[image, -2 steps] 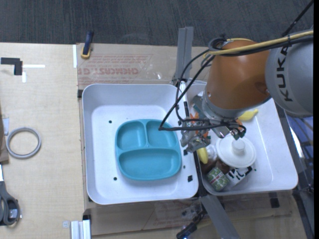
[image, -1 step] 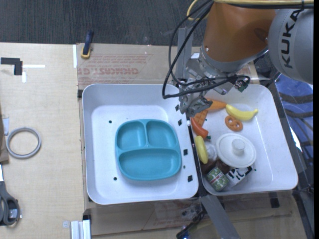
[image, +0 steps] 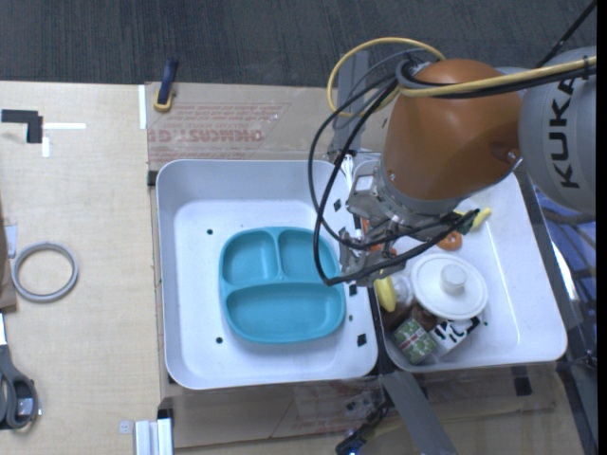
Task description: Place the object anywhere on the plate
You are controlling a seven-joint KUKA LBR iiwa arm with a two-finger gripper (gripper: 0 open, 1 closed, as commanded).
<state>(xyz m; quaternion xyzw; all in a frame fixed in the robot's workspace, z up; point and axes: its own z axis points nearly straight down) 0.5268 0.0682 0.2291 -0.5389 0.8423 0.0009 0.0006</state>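
In the left bin (image: 180,282) the blue plate (image: 281,287) lies bare; the objects, among them a white lidded pot (image: 451,285), a yellow piece (image: 386,294) and a green packet (image: 414,339), are crowded in the right bin (image: 531,292). The gripper (image: 365,249) is seen over the wall between the bins; whether it is wide or narrow cannot be told. Because the pile is tight, two things may be caught together, or the wall may be struck.

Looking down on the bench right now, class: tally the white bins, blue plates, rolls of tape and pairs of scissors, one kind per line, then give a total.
White bins: 2
Blue plate: 1
Tape roll: 1
Scissors: 1
Total: 5
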